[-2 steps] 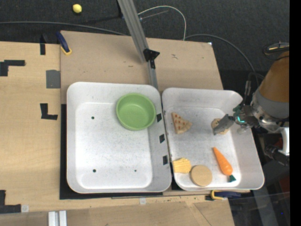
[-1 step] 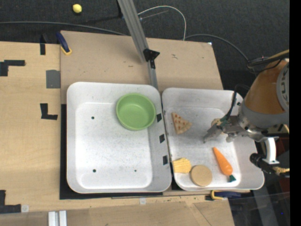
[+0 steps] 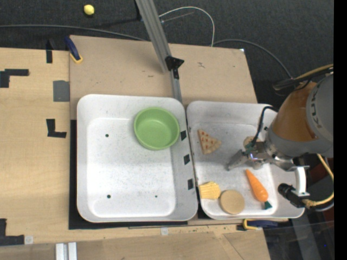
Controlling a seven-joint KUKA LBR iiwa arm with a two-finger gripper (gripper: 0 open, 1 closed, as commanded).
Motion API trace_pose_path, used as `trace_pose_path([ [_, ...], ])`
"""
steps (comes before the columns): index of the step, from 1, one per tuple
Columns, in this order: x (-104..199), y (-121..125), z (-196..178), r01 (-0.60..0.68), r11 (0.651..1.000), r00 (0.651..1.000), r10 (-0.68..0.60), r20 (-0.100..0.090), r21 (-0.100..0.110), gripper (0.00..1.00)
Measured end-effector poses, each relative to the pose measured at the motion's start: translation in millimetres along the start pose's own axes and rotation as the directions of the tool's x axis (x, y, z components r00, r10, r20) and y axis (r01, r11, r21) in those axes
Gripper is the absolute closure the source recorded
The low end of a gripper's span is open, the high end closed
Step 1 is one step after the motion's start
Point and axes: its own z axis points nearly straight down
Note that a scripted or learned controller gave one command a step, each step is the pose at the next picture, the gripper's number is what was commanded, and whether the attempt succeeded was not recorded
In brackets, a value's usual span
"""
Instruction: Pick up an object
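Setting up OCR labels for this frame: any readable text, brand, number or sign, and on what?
None readable.
Green bowl, pizza-slice toy, carrot toy, round tan disc, yellow ridged piece: plain, no print.
White bins: only black dots and specks, not characters.
Black tape marks on the bench: shapes, not letters.
Arm and end effector: no legible label.

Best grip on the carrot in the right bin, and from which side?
Grip the carrot across its thicker orange middle, coming straight down from above. It lies flat, running diagonally, green tip toward the bin's near-right corner. Set the jaws across its narrow width. The round cookie lies apart on its left, leaving room.
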Motion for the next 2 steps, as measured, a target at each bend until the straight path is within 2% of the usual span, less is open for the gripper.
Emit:
trace_pose_path([
  [1,1,0,-11,0.001,1.000,1.000,-0.001,-0.002,0.001,1.00],
  [2,4,-8,-59,0.000,1.000,1.000,0.000,-0.001,-0.002,1.00],
])
